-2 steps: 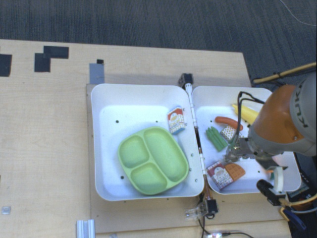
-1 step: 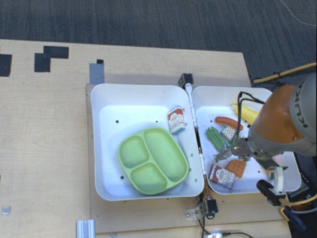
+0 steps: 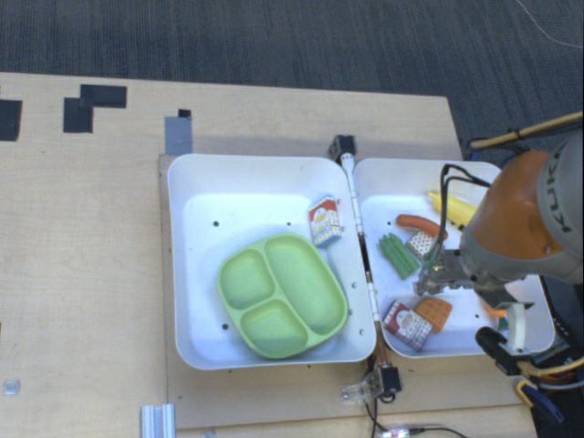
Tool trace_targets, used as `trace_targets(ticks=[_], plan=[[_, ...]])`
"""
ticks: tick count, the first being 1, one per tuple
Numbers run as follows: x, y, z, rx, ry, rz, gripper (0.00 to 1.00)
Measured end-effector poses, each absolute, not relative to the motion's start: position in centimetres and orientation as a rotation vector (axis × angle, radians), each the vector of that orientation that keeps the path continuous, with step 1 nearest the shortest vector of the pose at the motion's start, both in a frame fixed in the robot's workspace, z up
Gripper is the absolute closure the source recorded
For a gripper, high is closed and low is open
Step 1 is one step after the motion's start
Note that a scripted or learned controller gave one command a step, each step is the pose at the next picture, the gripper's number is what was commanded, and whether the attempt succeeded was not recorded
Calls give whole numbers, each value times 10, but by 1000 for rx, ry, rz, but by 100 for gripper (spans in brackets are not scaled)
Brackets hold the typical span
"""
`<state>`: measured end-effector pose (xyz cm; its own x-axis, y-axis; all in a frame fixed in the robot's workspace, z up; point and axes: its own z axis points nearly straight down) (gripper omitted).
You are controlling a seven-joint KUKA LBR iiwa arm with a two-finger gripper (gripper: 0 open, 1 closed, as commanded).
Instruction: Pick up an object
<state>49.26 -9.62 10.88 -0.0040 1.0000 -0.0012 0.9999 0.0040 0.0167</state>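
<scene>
Green divided plate [image 3: 283,295] in left bin [image 3: 196,245], arm [image 3: 516,217] over right bin [image 3: 379,208] — toy foods.

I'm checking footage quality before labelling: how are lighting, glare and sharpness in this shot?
Camera view: lighting is even and soft, with faint shadows along the walls of the left bin; the green divided plate shows only mild sheen, no harsh glare; small items in the right bin look soft and low in detail; the arm near the right edge is slightly blurred.

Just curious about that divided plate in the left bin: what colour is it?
Light green all over, plain, with three compartments. The divided plate shows best in the camera view.
</scene>
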Motion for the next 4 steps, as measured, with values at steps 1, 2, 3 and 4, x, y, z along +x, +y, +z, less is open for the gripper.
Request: trace_targets(ticks=[1, 2, 3, 4], plan=[[493, -96, 109, 2208, 2218, 17, 0], [489, -84, 87, 2215, 2218, 6, 0], [491, -84, 98, 2210, 2217, 13, 100], [491, -84, 98, 2211, 2218, 12, 0]])
